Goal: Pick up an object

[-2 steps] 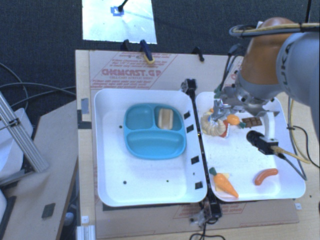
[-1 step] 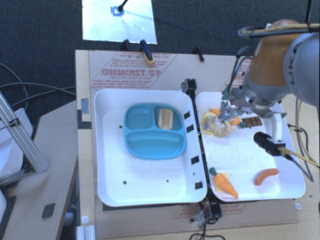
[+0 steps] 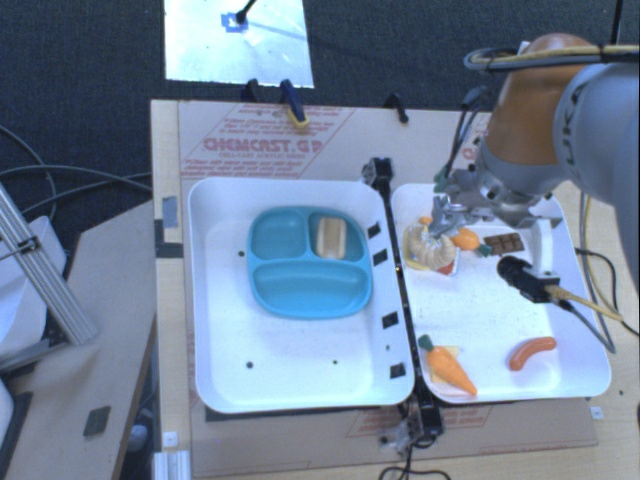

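Tabletop [image 3: 260,138] of pale board, printed in red at the far edge, pinned there by a blue and yellow clamp [image 3: 293,105]. Bears two shallow white bins side by side, with black clips down the seam between them.

Left bin [image 3: 215,308]: a blue divided plate [image 3: 300,293] near the middle, a beige slab [image 3: 331,237] in its far right compartment.

Right bin [image 3: 490,313]: grey arm [image 3: 560,118] in from the right, claw [image 3: 445,216] low over the far left corner. Cannot tell the claw's width from this angle, nor any grip on a thing. Just beneath and to the left, a pale translucent object [image 3: 428,250] – the nearest thing to the claw, close to the seam. Just beside it, a small orange piece [image 3: 465,238]; then a brown chocolate bar [image 3: 503,241] to the right. Well apart, at the near edge, a carrot [image 3: 447,366] and a reddish sausage [image 3: 531,352].

Beyond the tabletop, dark carpet [image 3: 80,68] – on it a shiny square sheet [image 3: 235,28]. At the left, a slanted metal rail [image 3: 40,268] and loose cables [image 3: 60,176].
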Tool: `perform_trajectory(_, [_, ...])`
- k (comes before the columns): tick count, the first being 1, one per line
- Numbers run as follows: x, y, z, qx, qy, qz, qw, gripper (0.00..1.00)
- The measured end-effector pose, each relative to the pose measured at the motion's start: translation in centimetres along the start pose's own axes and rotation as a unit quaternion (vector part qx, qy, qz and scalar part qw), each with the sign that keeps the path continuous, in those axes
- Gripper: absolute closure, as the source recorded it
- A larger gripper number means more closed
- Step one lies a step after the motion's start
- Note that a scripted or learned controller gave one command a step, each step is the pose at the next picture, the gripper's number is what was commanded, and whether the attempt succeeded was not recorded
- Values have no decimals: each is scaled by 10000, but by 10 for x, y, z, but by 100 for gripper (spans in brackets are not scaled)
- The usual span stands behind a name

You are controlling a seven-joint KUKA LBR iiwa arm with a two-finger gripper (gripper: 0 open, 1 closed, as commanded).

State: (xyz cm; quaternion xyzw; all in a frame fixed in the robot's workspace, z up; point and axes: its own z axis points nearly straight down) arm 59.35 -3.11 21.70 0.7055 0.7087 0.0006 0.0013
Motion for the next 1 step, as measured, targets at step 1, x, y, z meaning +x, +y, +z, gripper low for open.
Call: perform_trajectory(1, [12, -3, -10, 2, 8, -9, 10000, 100])
